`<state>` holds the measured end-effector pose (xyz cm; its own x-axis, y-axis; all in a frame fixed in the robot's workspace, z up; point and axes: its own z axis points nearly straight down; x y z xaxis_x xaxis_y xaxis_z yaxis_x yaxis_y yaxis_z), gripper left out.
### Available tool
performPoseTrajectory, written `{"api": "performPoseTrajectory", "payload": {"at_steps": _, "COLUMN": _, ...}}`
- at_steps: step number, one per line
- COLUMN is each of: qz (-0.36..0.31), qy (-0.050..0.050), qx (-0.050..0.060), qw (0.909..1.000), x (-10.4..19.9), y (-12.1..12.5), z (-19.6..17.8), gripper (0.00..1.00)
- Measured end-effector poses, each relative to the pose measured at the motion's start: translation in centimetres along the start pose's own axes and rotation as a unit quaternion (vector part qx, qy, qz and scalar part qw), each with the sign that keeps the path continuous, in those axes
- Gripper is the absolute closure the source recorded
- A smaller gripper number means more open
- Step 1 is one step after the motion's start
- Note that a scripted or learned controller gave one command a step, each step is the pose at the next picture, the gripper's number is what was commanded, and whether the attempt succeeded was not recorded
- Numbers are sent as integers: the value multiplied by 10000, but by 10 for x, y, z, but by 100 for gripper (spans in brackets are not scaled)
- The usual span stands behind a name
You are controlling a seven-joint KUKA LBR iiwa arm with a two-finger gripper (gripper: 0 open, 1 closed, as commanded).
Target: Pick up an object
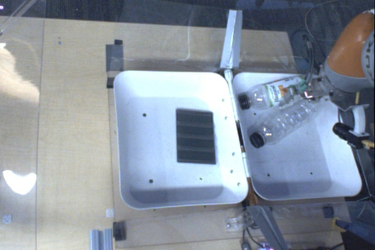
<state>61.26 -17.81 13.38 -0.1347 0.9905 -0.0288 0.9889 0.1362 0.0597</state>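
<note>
- Two shallow white bins sit side by side on the pale wooden counter (64,143). The left bin (146,96) and the right bin (316,173) meet along their inner rims.
- One dark, flat ribbed rectangle (195,136) lies near the middle of the left bin, well apart from every wall, with its long side running from far to near.
- Two clear plastic bottles with black caps lie on their sides in the far half of the right bin, caps pointing toward the left bin.
- The labelled bottle (270,94) lies nearest the far wall. The plain bottle (283,122) lies just beside it on the near side, slanted, and the two seem to touch toward their base ends.
- The grey arm (351,52), with its orange band, reaches in from the right above the far right corner of the right bin.
- The pincer (316,89) sits at the base ends of the bottles, closest to the labelled one. I cannot tell whether it is apart, together or clamped on anything, because glare and clear plastic blur that spot.
</note>
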Motion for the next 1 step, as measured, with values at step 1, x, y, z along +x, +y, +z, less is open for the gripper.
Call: {"api": "performPoseTrajectory", "payload": {"at_steps": 1, "qz": 858, "qy": 105, "qx": 279, "qw": 9959, "x": -20, "y": -45, "z": -7, "gripper": 0}}
